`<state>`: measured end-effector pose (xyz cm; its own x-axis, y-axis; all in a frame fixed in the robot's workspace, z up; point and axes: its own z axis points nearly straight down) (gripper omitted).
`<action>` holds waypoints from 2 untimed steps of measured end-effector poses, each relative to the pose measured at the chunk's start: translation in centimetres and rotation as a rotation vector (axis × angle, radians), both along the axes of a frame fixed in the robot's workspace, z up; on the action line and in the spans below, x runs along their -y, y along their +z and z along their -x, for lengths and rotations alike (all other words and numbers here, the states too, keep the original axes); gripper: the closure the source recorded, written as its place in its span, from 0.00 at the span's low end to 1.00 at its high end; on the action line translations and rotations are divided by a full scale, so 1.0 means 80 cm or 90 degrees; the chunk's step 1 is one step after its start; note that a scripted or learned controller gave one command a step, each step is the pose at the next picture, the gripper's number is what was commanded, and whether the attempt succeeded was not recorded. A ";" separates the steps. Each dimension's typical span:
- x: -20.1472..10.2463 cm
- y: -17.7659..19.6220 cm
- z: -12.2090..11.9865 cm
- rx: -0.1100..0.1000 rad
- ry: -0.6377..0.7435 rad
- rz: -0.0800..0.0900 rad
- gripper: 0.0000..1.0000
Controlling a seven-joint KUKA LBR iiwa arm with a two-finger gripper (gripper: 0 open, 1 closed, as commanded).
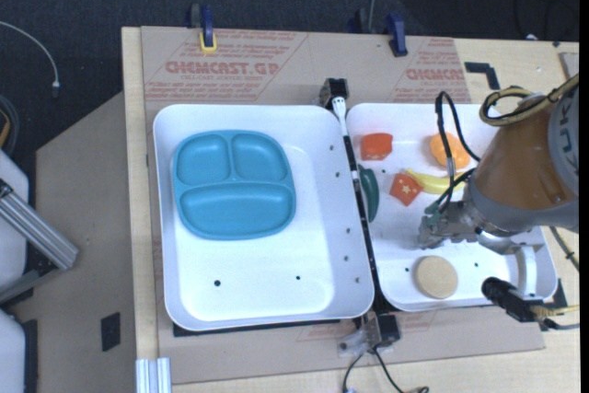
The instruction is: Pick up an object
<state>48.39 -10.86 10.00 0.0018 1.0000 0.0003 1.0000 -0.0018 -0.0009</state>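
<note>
A: What sits in the right bin (386,276)?

B: Several small things. A tan round disc (435,277) lies near the front wall. Further back there is a red block (406,189), a yellow banana-shaped piece (431,180) just beside it, an orange-red block (375,145) and an orange piece (444,150) partly hidden by a black cable (448,129). A dark green piece (369,190) rests against the left wall.

A: And the end effector (442,230)?

B: It is low in the middle of that bin, between the disc and the banana piece, close to both. Whether it is clenched or released, I cannot tell; the dark metal parts blur together. Nothing is visibly between them.

A: What crowds the spot?

B: The arm's (529,170) bulk covers the bin's right part, and the cable loops over the back items.

A: The left bin (317,225)?

B: It holds a blue divided plate (236,183), well apart from the arm. Both bins rest on a worktop (147,198).
</note>
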 end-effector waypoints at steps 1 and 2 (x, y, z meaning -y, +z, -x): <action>0.010 0.073 -0.003 0.005 0.001 0.002 1.00; 0.013 0.125 -0.006 0.003 0.002 0.002 1.00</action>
<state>48.86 -11.91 20.00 -0.0008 1.0000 -0.0022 1.0000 0.0008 0.0044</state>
